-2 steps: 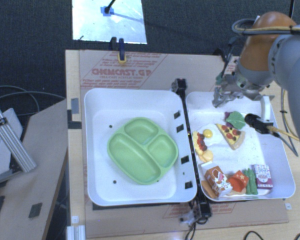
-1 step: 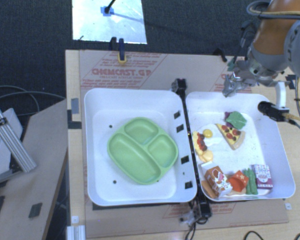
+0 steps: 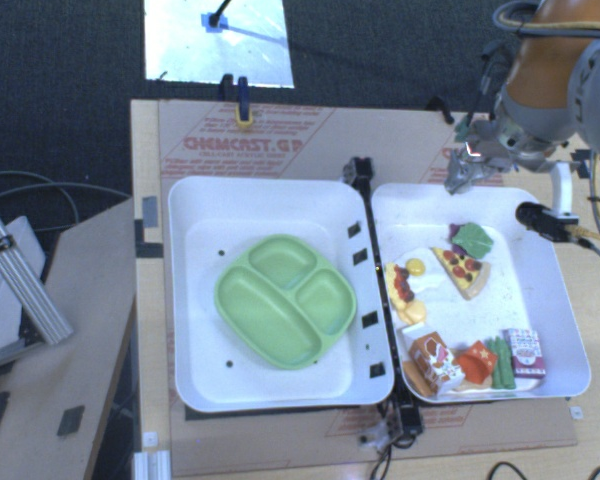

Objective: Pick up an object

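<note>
My gripper hangs over the far edge of the right bin, with nothing seen between its fingers. Below it in that bin lie a green leafy piece and a pizza slice. Near the bin's left wall sit a fried egg and a pale yellow item with red spots. Along the front edge lie an orange and white carton, a red piece, a green piece and a small red and white packet.
The left bin holds a green divided plate. A black clip rail runs between the two bins. A blue clamp stands at the bench's far edge.
</note>
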`<action>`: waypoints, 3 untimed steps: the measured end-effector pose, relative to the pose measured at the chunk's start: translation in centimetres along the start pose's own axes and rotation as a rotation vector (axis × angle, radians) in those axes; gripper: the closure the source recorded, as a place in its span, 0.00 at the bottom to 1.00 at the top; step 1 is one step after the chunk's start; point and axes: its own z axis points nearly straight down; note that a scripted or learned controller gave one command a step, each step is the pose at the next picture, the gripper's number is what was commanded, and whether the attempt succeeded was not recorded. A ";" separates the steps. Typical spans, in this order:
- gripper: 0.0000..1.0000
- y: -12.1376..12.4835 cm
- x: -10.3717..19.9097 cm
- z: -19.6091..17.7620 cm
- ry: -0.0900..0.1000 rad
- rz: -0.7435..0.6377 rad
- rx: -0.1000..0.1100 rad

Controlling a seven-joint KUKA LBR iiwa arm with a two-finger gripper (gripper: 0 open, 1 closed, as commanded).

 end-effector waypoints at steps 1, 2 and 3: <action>1.00 -0.5 5.6 -1.1 0.002 -0.005 0.000; 1.00 -1.4 11.2 0.5 0.002 -0.004 0.002; 1.00 -1.5 13.2 0.7 0.001 -0.002 0.001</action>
